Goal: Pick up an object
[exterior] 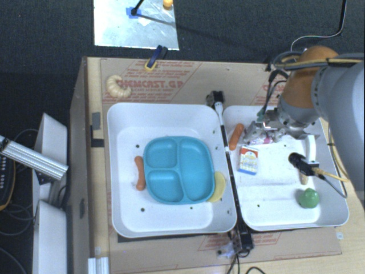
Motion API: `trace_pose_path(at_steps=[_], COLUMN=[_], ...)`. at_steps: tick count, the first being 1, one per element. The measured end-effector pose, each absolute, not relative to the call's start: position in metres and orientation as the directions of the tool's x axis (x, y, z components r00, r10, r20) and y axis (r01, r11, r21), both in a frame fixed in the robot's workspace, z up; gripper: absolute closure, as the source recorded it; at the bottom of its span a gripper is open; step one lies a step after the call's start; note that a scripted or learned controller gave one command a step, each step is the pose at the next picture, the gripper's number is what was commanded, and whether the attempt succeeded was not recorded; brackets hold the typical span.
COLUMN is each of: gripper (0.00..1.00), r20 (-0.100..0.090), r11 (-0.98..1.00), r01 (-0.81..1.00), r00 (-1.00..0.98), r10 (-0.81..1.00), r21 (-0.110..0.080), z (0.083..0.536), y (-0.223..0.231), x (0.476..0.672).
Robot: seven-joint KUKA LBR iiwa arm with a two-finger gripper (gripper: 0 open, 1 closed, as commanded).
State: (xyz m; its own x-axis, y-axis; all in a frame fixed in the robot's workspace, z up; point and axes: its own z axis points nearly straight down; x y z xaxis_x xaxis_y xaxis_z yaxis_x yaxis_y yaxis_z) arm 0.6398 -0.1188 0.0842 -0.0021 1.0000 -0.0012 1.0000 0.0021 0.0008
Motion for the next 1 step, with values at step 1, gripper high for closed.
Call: trace_pose_path(at_steps=[1], gripper=[1.00], r20=[-0.001], r11=[0.005], r01=[1.000], r00=[-0.005], r10=[1.000], r21=[0.004], z=[0.0956], y=[-0.1184], x=[0.6411])
